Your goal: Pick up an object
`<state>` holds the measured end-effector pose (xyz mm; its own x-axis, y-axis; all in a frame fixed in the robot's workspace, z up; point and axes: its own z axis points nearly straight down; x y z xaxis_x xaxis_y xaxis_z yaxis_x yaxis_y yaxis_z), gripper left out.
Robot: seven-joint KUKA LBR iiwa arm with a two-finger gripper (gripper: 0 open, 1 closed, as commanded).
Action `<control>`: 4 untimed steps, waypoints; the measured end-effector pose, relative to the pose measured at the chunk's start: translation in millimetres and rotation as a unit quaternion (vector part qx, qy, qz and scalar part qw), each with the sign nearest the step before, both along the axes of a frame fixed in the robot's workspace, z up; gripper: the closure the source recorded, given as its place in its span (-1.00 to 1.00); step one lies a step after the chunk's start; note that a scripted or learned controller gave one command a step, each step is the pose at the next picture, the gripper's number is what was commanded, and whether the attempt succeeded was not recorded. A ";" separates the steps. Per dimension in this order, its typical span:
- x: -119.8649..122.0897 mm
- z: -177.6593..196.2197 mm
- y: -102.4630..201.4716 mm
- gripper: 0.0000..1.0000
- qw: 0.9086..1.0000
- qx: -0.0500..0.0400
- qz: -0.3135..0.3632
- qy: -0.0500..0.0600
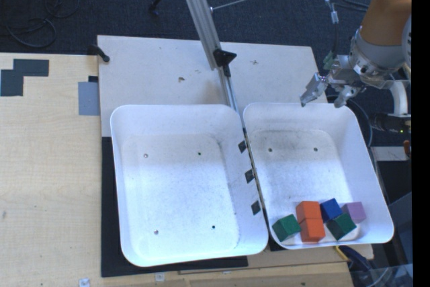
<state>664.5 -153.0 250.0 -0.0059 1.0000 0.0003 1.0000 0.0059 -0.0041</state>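
Sitting clustered in near corner of right bin: orange block, blue cube, purple cube, two green cubes, all touching or just beside each other. Orange block longest, long axis running roughly toward bin's near rim. Gripper hangs over far rim of same bin, fingers spread apart, nothing between them. Cluster lies well apart from gripper, toward camera and slightly right; move likely needs full traverse across bin, then descent. Left bin beside.
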 end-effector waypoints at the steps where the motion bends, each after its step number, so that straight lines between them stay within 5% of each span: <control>1: -18.4 1.4 6.2 -1.00 1.000 0.000 -0.003 0.000; 3: -17.7 1.3 6.0 -1.00 1.000 0.000 -0.004 -0.001; 4: -90.8 -81.7 -54.4 -1.00 1.000 0.000 -0.007 0.004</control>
<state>573.7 -207.4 168.3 0.0079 1.0000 0.0008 0.9999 -0.0079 -0.0127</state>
